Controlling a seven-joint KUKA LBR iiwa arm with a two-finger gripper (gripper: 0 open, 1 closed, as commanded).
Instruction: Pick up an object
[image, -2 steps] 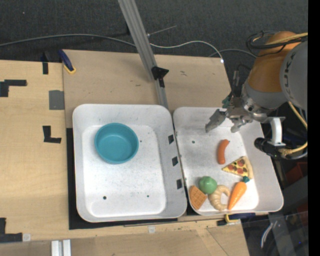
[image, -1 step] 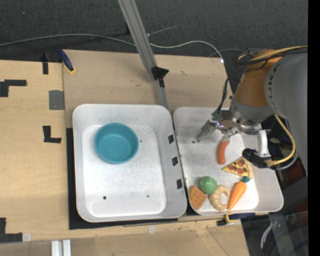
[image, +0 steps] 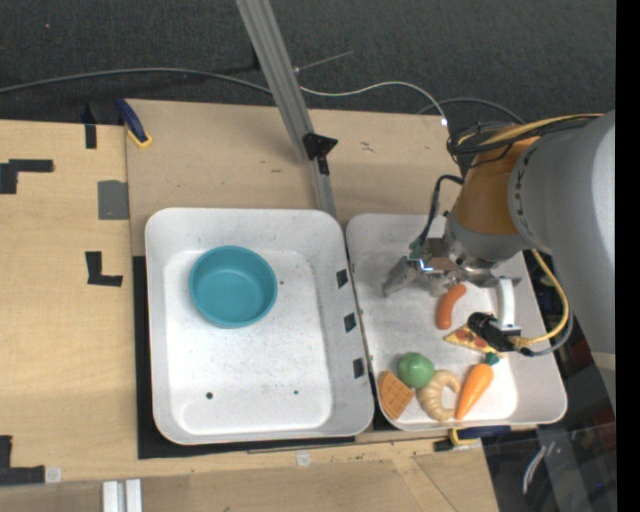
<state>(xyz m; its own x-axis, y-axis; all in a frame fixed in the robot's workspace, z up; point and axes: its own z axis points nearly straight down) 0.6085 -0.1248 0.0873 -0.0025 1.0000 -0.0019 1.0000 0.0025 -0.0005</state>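
Seen from above, a grey robot arm with an orange band reaches from the right into the right-hand shallow white bin (image: 372, 240), its gripper (image: 420, 270) low over the bin's bare upper floor; the jaws appear spread and hold nothing. The pickable toys cluster nearer the camera, likely why it works here: an orange sausage (image: 449, 305) just beside it, then a pizza slice (image: 470, 340), green ball (image: 415, 368), waffle (image: 395, 395), pretzel (image: 438, 395) and carrot (image: 474, 388). A round teal plastic bowl (image: 233, 286) sits in the left bin (image: 160, 380) on the wooden worktop (image: 60, 350).
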